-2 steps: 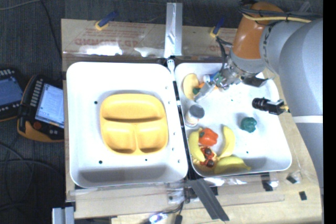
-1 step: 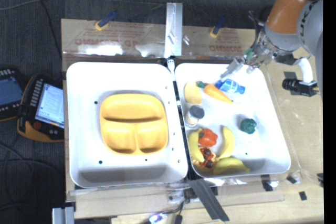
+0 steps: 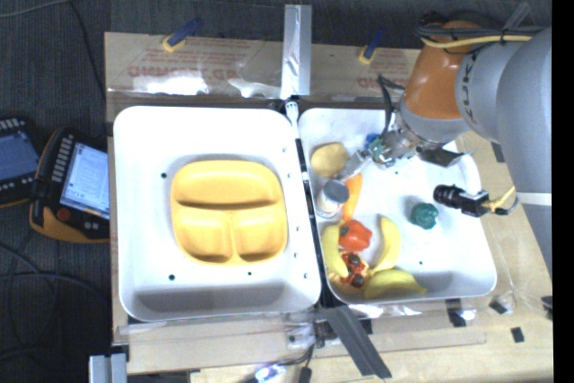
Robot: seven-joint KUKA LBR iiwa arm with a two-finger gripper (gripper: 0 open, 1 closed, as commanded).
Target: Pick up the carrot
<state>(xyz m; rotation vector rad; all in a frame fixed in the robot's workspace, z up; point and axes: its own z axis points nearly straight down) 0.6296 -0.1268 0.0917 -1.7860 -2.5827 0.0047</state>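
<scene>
I read the claw (image 3: pixel 345 181) as low in the right bin (image 3: pixel 466 278) with its tip at the carrot (image 3: pixel 353 192), which lies on the bin floor, unlifted; its opening I cannot tell.

A yellow divided tray (image 3: pixel 230 209) sits in the left bin (image 3: pixel 143 220); bananas (image 3: pixel 387 269) in the right.

Two bins sat side by side on the surface (image 3: pixel 126 67). The left bin (image 3: pixel 143 220) held a tray (image 3: pixel 230 209). In the right bin (image 3: pixel 466 256), a carrot (image 3: pixel 352 190) lay near the dividing wall, a potato (image 3: pixel 328 159) behind it, a pepper (image 3: pixel 355 235) and bananas (image 3: pixel 387 269) in front. The end effector (image 3: pixel 359 166) reached in from the right, just beside the carrot.
</scene>
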